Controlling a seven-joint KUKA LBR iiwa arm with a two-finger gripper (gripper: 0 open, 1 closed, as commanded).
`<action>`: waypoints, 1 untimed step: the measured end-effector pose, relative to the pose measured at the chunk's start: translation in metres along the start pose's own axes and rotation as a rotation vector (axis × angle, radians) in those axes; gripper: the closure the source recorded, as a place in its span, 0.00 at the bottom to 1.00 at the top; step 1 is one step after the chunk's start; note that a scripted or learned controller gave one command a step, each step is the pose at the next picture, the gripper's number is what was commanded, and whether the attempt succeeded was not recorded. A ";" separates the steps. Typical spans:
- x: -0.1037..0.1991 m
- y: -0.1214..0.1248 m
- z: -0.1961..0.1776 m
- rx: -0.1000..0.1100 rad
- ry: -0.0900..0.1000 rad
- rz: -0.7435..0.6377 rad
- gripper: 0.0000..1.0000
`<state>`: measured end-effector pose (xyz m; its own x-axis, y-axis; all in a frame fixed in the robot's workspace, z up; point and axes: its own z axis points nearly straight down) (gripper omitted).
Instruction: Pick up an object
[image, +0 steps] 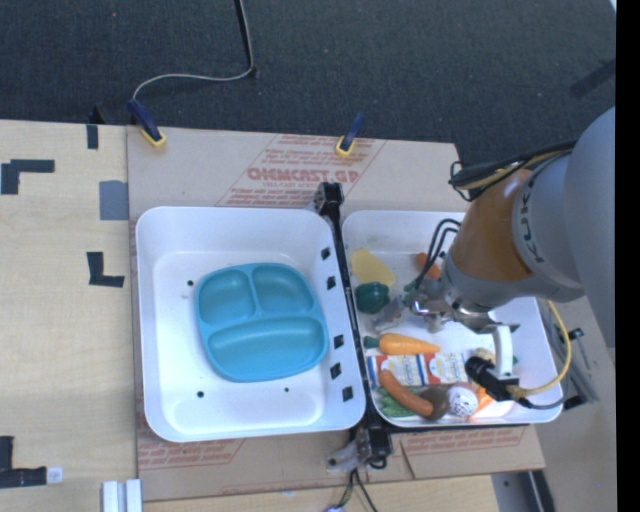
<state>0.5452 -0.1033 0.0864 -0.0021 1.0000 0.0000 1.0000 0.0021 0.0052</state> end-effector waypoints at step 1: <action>-0.038 0.051 0.000 -0.001 -0.002 0.001 0.00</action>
